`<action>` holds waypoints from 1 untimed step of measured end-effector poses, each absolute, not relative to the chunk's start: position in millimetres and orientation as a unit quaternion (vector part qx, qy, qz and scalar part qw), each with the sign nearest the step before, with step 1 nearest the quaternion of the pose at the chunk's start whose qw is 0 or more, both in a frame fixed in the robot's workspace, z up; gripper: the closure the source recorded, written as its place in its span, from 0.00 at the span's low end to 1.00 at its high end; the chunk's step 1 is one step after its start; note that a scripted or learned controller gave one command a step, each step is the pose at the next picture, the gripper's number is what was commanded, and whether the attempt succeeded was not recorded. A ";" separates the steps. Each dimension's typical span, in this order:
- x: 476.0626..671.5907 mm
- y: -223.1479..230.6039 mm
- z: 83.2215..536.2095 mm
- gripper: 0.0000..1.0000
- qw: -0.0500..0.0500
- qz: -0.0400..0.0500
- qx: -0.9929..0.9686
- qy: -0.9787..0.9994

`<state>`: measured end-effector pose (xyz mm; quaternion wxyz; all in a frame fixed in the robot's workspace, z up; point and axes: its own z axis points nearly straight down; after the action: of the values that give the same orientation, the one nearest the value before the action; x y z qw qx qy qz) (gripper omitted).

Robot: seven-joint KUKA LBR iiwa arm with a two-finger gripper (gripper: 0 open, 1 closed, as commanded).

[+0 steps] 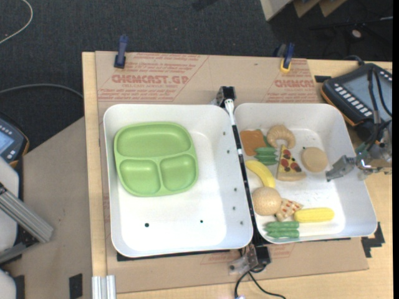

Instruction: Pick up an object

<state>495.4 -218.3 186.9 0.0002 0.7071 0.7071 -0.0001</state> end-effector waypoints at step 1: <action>506.9 -174.1 95.5 0.00 0.002 0.001 0.707 0.707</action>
<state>506.9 -174.1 95.5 0.0017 0.7068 0.7075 0.0008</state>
